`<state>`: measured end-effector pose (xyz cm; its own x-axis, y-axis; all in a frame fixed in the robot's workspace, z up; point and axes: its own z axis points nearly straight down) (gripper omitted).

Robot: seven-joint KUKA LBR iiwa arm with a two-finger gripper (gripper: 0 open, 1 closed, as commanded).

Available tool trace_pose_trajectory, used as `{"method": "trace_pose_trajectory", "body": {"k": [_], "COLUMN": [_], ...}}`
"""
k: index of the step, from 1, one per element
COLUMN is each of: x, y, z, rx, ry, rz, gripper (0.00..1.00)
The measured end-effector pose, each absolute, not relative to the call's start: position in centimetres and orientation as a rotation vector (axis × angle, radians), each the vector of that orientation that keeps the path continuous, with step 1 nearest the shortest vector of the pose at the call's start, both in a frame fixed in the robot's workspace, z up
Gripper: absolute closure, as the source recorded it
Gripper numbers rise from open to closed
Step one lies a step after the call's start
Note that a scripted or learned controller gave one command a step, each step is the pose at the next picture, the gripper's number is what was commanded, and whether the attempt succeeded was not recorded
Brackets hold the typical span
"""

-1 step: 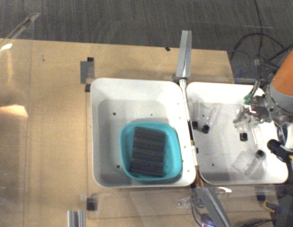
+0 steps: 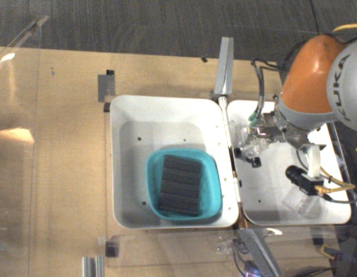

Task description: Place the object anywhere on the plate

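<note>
From the overhead camera, the turquoise plate [image 2: 211, 184] sits in the left bin [image 2: 127, 154], toward that bin's near right corner. A dark ribbed block [image 2: 180, 184] already lies flat on the plate, well inside its rim, with its long side running slightly askew to the bin wall. Judged from how it lies, the placing looks done.

The gripper [image 2: 251, 149] hangs over the right bin [image 2: 282, 206], just beyond the divider from the plate, at the end of the grey arm [image 2: 316, 91] with its orange band. It is small and blurred against the white bin floor, so I cannot tell how wide it stands or whether it has hold of anything; nothing is clearly visible in it. A dark cable fitting [image 2: 302, 180] dangles beside the arm, farther from the plate.

The risks from here are mostly about disturbing what is settled. If the arm swings back across the divider at low height, it could clip the plate's rim and slide or tip it, shaking the block off. The block's far end lies close to the plate's upper rim, so a nudge there would push it over most easily. The loose cables could also snag the divider post [image 2: 225, 68] behind the bins, jerking the arm off its path.
</note>
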<state>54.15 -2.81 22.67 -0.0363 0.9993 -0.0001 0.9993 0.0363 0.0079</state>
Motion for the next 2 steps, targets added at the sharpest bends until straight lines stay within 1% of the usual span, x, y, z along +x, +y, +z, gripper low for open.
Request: {"method": "trace_pose_trajectory", "body": {"k": [1, 2], "x": [52.45, 52.46], "y": [5.36, 5.32], "z": [18.49, 18.50], "rx": [1.897, 1.898], "ry": [2.500, 2.499], "rz": [0.007, 0.007], "gripper": [1.00, 0.00]}}
